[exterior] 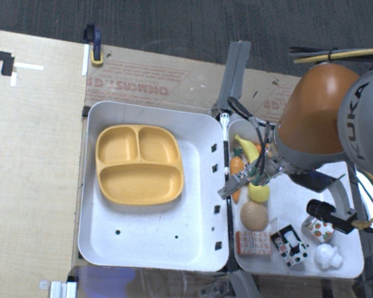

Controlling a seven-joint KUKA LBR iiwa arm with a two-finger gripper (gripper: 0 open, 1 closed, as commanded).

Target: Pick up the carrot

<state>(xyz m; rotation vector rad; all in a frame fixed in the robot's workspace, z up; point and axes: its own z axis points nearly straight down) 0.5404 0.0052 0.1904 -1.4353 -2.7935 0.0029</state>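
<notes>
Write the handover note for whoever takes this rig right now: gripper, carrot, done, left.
Gripper: low over the left edge of the right bin, by the carrot; I cannot tell whether it is open or shut.
Carrot: lying in the right bin near its left wall, beside the banana, partly hidden by the gripper.
Other bin: the yellow plate sits in the left bin.
Done: arm is at the carrot.
Left: confirm a grasp, then lift the carrot.

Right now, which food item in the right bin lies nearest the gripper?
The carrot, the small orange piece at the bin's left edge beside the gripper; the banana and potato lie farther off.
</notes>
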